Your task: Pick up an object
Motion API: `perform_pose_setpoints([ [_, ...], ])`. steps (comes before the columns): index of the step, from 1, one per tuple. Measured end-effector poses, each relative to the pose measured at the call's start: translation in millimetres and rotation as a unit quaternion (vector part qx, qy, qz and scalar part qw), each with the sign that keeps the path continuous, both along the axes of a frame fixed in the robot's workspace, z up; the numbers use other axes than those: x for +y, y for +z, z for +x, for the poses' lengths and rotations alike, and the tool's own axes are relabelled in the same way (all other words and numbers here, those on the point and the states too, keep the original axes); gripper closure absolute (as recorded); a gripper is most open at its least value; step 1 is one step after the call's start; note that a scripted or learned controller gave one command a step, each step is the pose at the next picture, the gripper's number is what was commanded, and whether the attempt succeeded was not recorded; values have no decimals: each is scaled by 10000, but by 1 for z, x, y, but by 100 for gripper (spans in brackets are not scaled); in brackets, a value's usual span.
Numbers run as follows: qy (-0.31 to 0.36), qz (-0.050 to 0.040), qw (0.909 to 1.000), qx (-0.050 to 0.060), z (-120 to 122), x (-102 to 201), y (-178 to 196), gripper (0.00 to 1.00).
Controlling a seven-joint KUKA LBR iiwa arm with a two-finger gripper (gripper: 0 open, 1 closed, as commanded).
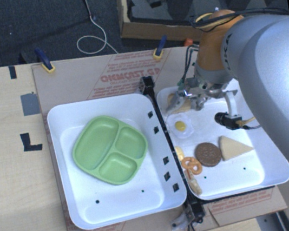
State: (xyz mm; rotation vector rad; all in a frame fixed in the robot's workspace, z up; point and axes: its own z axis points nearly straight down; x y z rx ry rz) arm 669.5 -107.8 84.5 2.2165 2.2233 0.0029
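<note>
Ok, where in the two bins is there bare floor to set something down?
Left bin: bare strip along the near wall, below the green plate, and in the far corners. Right bin: bare patch near the front wall, below the cookie and wedge. Crowded: its left side and far end, under the gripper.

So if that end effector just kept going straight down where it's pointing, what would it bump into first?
Probably the pale food piece at the far end of the right bin, lying just under the end effector. Depth is hard to judge from this slanted view, so it might meet bare bin floor beside it.

2 white bins, 1 green plate, 1 cookie, 1 pretzel, 1 fried egg, 1 wedge.
</note>
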Motion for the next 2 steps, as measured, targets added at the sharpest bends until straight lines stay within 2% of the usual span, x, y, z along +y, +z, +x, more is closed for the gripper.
perform_pose_setpoints([
  [1,-19,-5,10000,22,-42,3,0,0],
  [2,-5,2,10000,8,-9,6,0,0],
])
